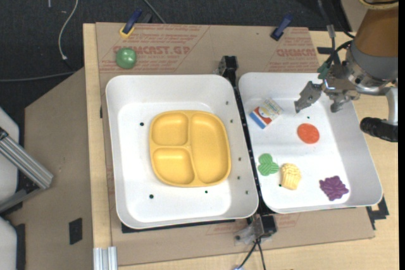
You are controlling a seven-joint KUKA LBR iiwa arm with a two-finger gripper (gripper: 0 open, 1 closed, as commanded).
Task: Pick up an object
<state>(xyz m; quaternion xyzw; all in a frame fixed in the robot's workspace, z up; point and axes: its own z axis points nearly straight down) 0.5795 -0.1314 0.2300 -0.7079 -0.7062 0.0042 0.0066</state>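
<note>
Nearest the cam, front of the right shallow white plastic bin [364, 155]: a purple bumpy grape-cluster toy [333, 186] at the front right corner, a pale yellow ribbed corn-like toy [290, 175] left of it, and a green lumpy leafy toy [267, 165] just beside the corn, near the bin's left wall. Mid bin: a flat orange-red round piece [308, 133], apart from the others. Further back on the left side, a small white packet w/ red and blue print [265, 114], lying tilted.

My two-finger gripper [321, 100] hangs over the back right part of that bin, fingers spread apart w/ nothing between them. The left fingertip [305, 100] sits above bare bin floor, between the packet and the orange-red piece but touching neither.

Left shallow white plastic bin [126, 136] holds a yellow three-compartment plastic tray [190, 147], roughly centred.

Far side, on the cardboard sheet [190, 47] under both bins: a small green ball [126, 58] at the back left, plus a blue-and-yellow clamp [131, 23] and a blue clamp [281, 27] on the rear edge.
</note>
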